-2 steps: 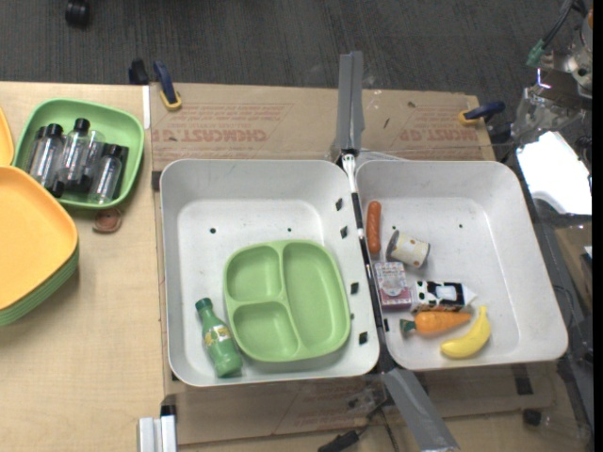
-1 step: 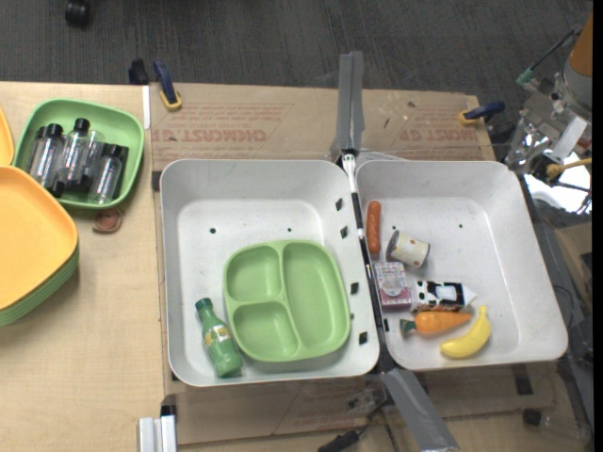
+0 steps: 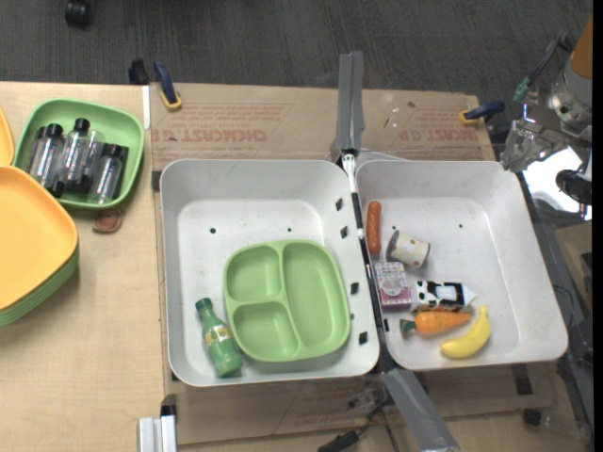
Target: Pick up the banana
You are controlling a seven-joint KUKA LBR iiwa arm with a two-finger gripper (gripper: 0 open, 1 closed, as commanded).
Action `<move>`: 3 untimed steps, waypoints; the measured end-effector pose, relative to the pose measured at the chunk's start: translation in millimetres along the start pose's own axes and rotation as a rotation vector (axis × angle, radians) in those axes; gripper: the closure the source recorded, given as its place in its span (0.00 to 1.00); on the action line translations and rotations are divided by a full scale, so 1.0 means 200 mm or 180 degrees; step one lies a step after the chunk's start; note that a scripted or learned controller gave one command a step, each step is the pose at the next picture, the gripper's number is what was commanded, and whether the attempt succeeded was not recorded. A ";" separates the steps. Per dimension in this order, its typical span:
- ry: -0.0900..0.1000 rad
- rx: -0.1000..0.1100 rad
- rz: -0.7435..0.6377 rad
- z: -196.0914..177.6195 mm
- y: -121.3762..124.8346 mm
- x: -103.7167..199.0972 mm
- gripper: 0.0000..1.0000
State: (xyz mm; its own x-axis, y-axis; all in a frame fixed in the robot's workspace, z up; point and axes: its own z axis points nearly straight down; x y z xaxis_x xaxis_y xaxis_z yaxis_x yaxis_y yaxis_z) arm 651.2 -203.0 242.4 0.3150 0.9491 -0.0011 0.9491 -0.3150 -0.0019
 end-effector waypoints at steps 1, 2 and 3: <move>-0.0001 -0.0003 0.0075 -0.26 0.04 -0.01 1.00; 0.0000 0.0000 -0.0722 0.00 0.03 0.02 1.00; -0.0002 -0.0006 -0.0582 -0.32 0.05 -0.02 1.00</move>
